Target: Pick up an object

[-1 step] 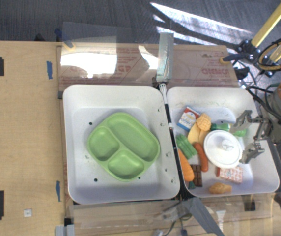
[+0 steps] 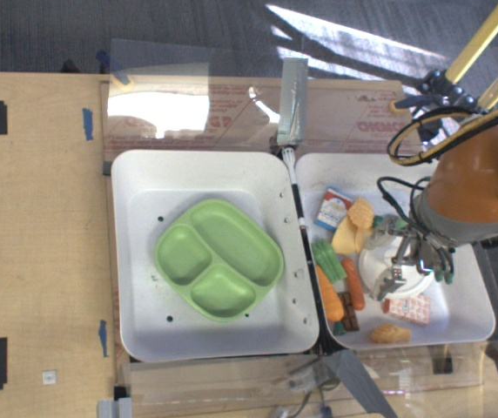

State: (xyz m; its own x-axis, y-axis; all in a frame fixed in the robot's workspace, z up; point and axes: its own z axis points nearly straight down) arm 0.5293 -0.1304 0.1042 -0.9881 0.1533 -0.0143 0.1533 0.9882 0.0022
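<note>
Metal two-finger claw (image 2: 399, 279) is seen low in right shallow white plastic bin (image 2: 475, 320), over round white plate (image 2: 373, 268); open/shut can't be told.

Illumination is bright and even overall. Strong glare sits on the clear plastic sheet (image 2: 158, 111) behind the left bin (image 2: 131, 181), washing out detail there. A sunlit streak crosses the dark floor (image 2: 353, 37) upper right. Shadows inside the bins are soft. Focus is moderate; fine detail among small items is slightly blurred.
</note>
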